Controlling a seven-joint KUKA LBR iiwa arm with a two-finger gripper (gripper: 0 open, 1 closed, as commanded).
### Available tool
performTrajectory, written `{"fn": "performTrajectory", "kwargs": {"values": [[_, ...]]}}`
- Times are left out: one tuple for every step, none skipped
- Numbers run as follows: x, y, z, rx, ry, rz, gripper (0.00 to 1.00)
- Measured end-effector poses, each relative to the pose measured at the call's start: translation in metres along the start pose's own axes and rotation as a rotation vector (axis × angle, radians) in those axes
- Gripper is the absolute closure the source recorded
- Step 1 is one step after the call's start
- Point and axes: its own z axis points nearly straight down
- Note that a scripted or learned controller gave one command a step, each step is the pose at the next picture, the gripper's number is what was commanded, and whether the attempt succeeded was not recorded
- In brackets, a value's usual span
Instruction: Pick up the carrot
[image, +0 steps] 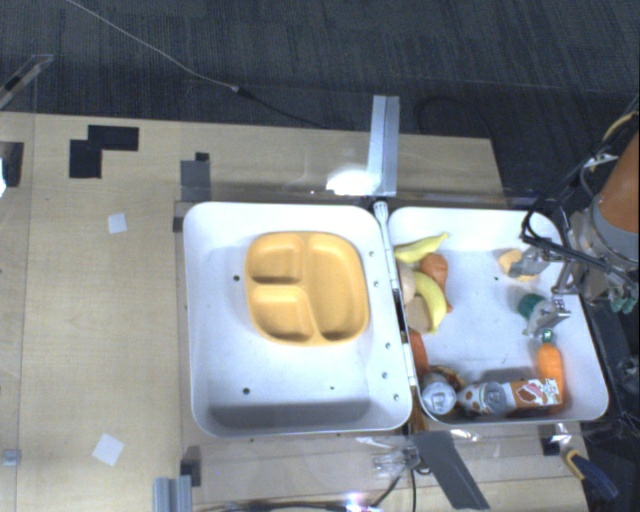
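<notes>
camera view: fingers (545, 312) spread above carrot (549, 361); bottle (528, 393), cans (460, 397) beside.

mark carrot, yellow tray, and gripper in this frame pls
carrot (549, 362): camera view, middle of its orange body, right bin.
yellow tray (305, 287): camera view, central divider, left bin.
gripper (545, 318): camera view, between its fingertips, just above the carrot.

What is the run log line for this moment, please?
orange carrot in right white bin | gripper just above it | not lifted
</notes>
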Motion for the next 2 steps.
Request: {"fn": "performTrajectory", "kwargs": {"values": [[0.011, -0.014, 0.112, 0.002, -0.008, 0.0, 0.0], [0.008, -0.013, 0.099, 0.003, -0.014, -0.009, 1.0]]}}
